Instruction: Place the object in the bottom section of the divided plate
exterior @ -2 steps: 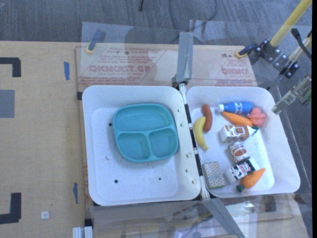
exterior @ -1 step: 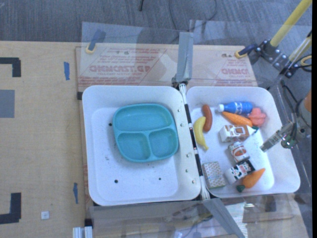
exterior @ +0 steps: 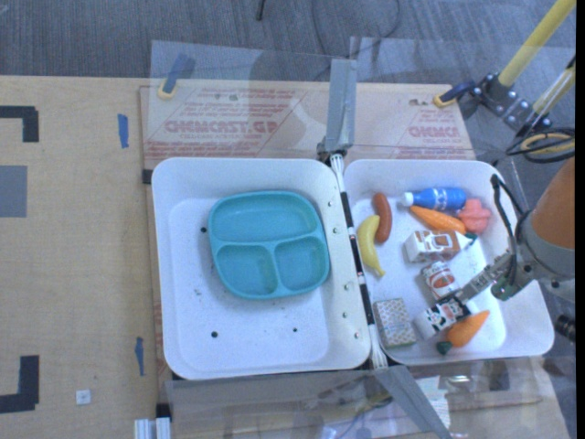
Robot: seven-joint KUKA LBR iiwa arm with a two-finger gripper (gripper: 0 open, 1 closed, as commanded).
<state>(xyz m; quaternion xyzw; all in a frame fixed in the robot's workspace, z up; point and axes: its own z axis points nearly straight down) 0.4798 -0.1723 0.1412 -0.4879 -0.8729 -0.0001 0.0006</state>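
A teal divided plate [exterior: 269, 243] lies in the left bin [exterior: 183, 337], with one wide section at the far side and two smaller ones at the near side. All its sections are bare. My gripper [exterior: 468, 291] is low in the right bin [exterior: 526, 337], reaching in from the right. Its tip is between a small can [exterior: 440, 278] and a small black-and-white carton [exterior: 438, 318], just above an orange carrot [exterior: 467, 329]. I see nothing held in it.
The right bin also holds a banana [exterior: 369, 245], a sausage [exterior: 382, 217], a blue bottle [exterior: 438, 198], a second carrot [exterior: 437, 219], a pink toy [exterior: 475, 215], a milk carton [exterior: 432, 243] and a cracker [exterior: 395, 322]. A raised divider [exterior: 345, 245] separates the bins.
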